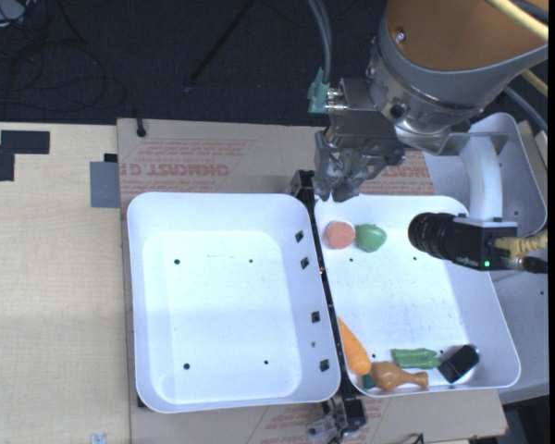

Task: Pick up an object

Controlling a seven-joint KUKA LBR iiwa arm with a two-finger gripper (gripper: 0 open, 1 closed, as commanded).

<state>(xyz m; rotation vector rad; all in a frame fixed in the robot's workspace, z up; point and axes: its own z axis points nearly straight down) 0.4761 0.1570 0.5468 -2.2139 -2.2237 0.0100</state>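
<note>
My gripper hangs over the back left corner of the right bin, with nothing visible between its fingers. Just below it lie a pink round object and a green round object, side by side. Along the bin's front edge sit an orange carrot, a tan drumstick-shaped toy, a green flat piece and a black block.
The left bin sits beside the right one, sharing a dark divider with clips. A black cylindrical camera juts over the right bin from the right. Cardboard lies under both bins.
</note>
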